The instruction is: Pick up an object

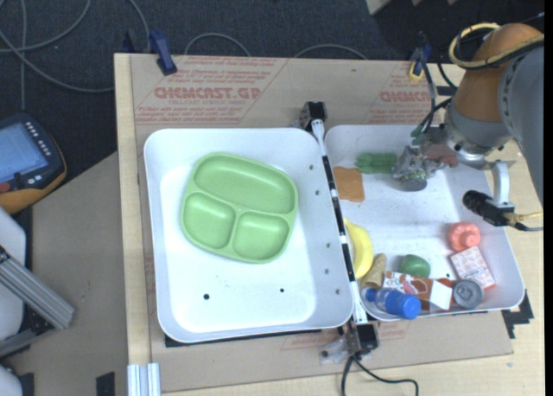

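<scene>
We found the gripper (411,174) low in the right bin (484,239), at about twelve o'clock of it; its grasp we could not tell. Touching its nine o'clock side lay a green object (375,162).

So there's just the one camera, mounted above the bench (259,83) and tilted a bit, so it looks down at a slant rather than dead straight. It sits far enough back that both white bins fit in frame: the left bin (173,299) sits about centre, and the right bin (432,213) lies just beside it toward the right edge. Past the bench's far edge, at the top of frame, you get dark floor with loose cables (52,31). The arm (492,83) comes in from the right, over the right bin's far corner. With a single view, nothing overlaps with another.
</scene>
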### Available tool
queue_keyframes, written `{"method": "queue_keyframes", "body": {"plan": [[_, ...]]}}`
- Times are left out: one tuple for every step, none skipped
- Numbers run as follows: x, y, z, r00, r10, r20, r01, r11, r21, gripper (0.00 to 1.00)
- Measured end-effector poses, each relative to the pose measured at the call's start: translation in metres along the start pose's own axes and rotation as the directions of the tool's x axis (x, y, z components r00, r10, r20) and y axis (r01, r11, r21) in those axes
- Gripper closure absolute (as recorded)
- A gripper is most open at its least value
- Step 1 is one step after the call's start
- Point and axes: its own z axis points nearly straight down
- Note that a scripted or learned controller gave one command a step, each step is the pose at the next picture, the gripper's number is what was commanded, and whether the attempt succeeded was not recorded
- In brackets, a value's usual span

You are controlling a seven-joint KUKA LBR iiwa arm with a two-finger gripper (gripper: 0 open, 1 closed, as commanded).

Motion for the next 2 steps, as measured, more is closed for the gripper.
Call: {"method": "queue_keyframes", "body": {"plan": [[0.051,-0.073,-0.038,1.000,0.002,-0.005,-0.002,1.000,0.005,1.00],[0.110,-0.026,-0.091,1.000,-0.002,-0.005,0.002,1.000,-0.002,1.00]]}}
